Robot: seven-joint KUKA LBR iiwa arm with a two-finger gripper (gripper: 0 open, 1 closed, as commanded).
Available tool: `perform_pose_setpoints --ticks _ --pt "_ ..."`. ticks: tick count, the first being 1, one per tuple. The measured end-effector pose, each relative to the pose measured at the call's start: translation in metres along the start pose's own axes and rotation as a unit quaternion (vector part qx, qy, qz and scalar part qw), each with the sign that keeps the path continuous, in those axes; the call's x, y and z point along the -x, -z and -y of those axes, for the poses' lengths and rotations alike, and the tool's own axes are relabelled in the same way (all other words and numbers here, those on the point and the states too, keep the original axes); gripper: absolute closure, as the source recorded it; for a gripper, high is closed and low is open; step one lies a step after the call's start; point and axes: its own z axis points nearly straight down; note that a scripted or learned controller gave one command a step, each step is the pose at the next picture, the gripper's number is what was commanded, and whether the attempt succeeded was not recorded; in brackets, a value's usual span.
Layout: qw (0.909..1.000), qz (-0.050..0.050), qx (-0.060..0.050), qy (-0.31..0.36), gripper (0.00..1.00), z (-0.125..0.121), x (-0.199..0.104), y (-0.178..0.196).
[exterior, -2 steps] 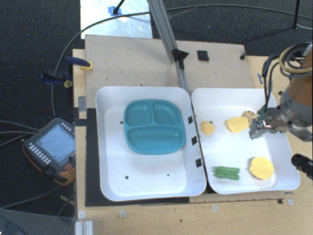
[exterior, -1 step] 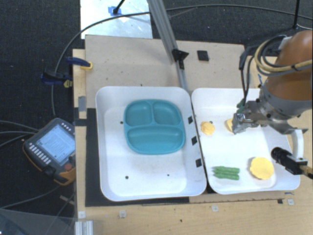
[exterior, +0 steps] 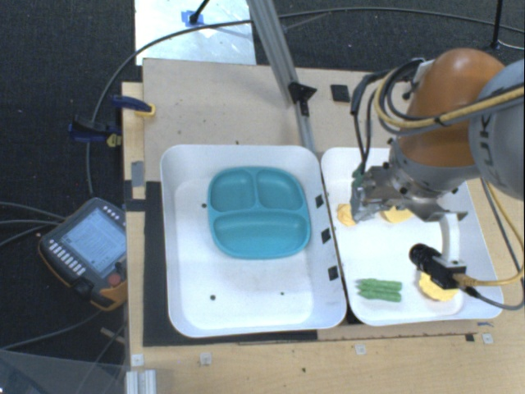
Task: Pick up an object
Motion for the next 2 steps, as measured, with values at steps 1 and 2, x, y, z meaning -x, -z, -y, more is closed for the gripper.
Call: perform_pose_setpoints --ticks 1,2 --pt "1.0 0.0 0.001 0.0 1.0 -0.016 -0.041 -0.009" --pt "1.0 0.0 0.0 0.001 1.0 -0.019 -0.092 -0.009"
